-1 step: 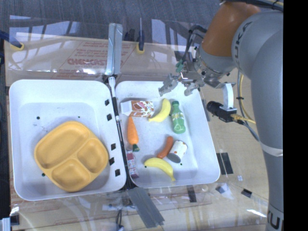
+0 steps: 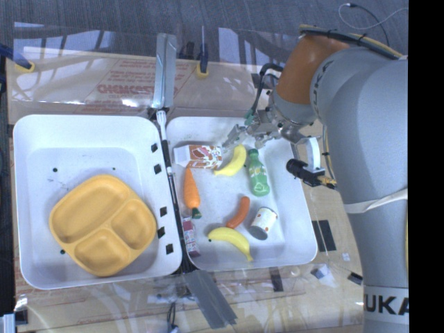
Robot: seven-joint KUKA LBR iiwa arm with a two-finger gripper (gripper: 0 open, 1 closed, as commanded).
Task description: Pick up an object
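Observation:
My gripper (image 2: 247, 136) hangs open over the back of the right bin (image 2: 300, 207), just above the top end of a yellow banana (image 2: 233, 163) and the cap of a green bottle (image 2: 258, 175). Nothing shows between its fingers. Left of the banana lies a brown and white carton (image 2: 201, 156). Further forward are an orange carrot (image 2: 191, 189), a small orange sausage-like piece (image 2: 238, 212), a white paper cup (image 2: 263, 222) on its side and a second banana (image 2: 231, 240).
The left bin (image 2: 28, 186) holds a yellow divided plate (image 2: 103, 224). A thin dark red item (image 2: 187, 233) lies along the right bin's left wall. The grey arm (image 2: 354, 116) fills the right side, over the bin's right rim.

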